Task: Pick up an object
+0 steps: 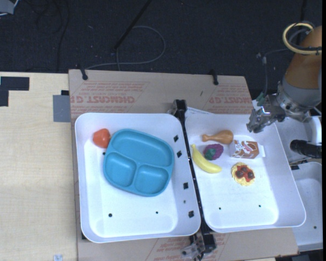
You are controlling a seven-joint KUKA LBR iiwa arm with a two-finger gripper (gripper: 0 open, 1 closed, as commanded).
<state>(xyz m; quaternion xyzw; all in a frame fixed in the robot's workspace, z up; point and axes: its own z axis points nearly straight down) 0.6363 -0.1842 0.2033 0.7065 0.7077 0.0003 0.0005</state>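
The gripper [259, 121] hangs over the far right corner of the right bin [271, 211], at the end of the grey arm that comes in from the right with its orange band above the wrist. I cannot tell how it is set, because it is small and dark against the bin's rim, and nothing is seen held in it.

The toy foods lie in the far half of the right bin, to the left of the gripper and a little nearer to the camera. The closest one is the small brown and white packet [245, 148], just beside and below the gripper. Left of the packet lies the chicken drumstick [218, 137], with its long axis running left to right. Under it are the purple piece [213, 151] and the banana [205, 161], which touch each other; the banana lies on a diagonal. The small spaghetti plate [243, 173] rests nearer to the camera.

In the left bin [92, 211] there is a blue divided plate [138, 162] and a red tomato [101, 138], well apart from the gripper.

In my judgement the packet asks for the shortest move, down and slightly left.
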